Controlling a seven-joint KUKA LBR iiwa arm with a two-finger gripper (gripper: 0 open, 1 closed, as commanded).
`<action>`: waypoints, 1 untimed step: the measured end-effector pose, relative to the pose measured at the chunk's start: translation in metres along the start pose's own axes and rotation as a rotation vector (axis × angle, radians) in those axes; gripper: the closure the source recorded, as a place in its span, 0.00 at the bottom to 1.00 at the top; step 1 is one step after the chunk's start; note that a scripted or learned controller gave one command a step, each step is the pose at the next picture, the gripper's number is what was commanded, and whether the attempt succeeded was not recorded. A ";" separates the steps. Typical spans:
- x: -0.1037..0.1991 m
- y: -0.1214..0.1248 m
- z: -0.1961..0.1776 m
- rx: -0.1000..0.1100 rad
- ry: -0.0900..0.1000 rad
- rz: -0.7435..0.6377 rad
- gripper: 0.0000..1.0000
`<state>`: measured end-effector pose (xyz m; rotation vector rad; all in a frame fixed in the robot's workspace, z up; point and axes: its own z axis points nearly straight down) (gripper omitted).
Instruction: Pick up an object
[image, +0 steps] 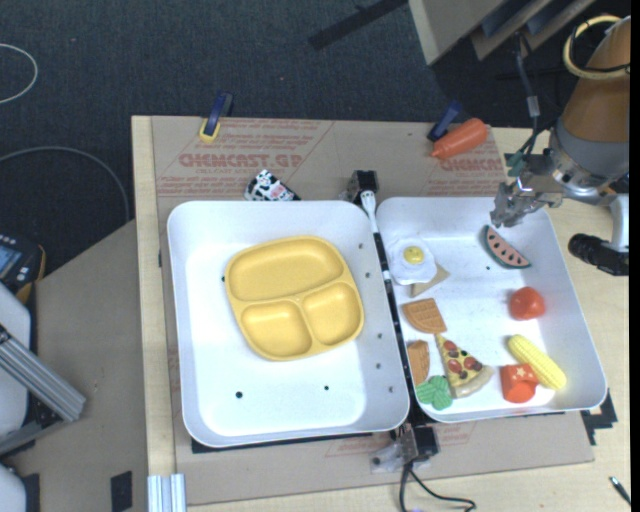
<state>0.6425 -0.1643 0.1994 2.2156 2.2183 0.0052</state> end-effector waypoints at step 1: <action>0.000 0.001 -0.028 0.000 0.000 0.000 1.00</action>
